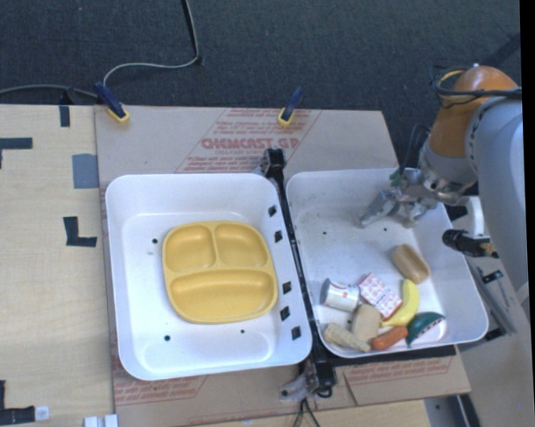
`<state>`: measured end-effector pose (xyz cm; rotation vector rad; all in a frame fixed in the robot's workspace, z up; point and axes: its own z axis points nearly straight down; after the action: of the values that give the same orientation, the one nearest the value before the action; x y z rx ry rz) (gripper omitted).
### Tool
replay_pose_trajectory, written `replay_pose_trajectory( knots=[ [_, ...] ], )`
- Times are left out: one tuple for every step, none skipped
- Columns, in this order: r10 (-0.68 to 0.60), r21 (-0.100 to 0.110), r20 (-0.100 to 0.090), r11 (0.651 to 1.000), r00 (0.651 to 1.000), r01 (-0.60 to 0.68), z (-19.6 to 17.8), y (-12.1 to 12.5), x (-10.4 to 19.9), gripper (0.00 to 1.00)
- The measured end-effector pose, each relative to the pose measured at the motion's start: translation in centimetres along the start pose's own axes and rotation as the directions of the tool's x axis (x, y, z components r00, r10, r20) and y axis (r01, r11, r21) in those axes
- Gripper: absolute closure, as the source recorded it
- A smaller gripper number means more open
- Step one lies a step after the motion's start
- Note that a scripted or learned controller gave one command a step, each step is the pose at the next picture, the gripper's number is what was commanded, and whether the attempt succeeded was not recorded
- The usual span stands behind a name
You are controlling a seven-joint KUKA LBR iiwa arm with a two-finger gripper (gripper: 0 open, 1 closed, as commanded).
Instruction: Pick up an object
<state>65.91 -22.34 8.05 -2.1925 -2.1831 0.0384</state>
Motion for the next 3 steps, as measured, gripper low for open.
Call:
replay_pose_trajectory(
  knots=[
    [-0.006, -0.053, 0.016, 0.999, 1.0, 0.007, -0.3, -6.3, 0.0, 0.0],
    [0.005, -0.009, 0.009, 1.0, 1.0, -0.004, -0.1, -0.2, 3.7, 0.0],
    [-0.005, -0.052, 0.017, 0.999, 1.0, 0.006, -0.5, -2.0, 0.0, 0.0]
  ],
)
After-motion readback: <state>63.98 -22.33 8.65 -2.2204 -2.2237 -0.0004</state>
